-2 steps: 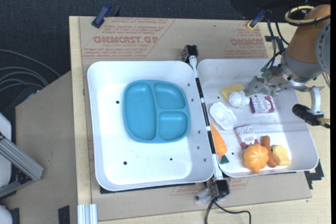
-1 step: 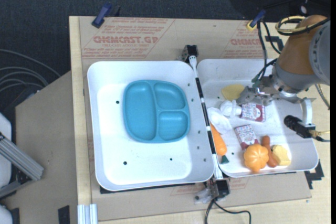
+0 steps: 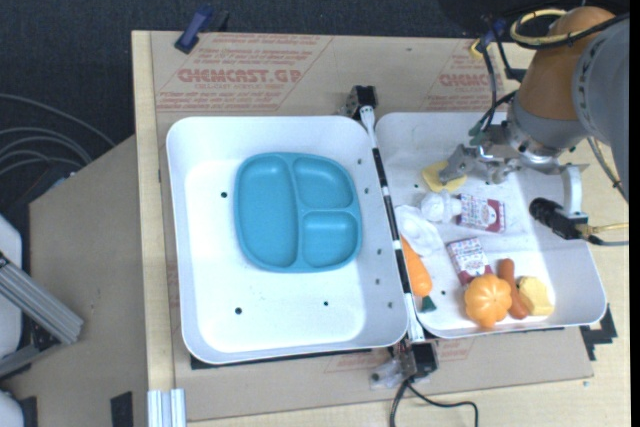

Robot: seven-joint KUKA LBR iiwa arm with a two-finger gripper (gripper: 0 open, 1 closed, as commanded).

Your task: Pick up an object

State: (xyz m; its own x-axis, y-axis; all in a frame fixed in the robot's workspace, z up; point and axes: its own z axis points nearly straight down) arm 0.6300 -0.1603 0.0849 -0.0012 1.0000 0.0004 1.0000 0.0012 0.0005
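the gripper [image 3: 468, 162] is hovering low in the right bin [image 3: 585, 260], beside a yellow piece [image 3: 434, 177], grip state unclear.

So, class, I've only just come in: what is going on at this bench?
A grey robot arm reaches in from the right over the right bin, its gripper low above a yellow piece near the bin's far end. Nothing is visibly held. An orange, a carrot, small packets and other toy food lie in that bin. The left bin holds a blue divided tray.
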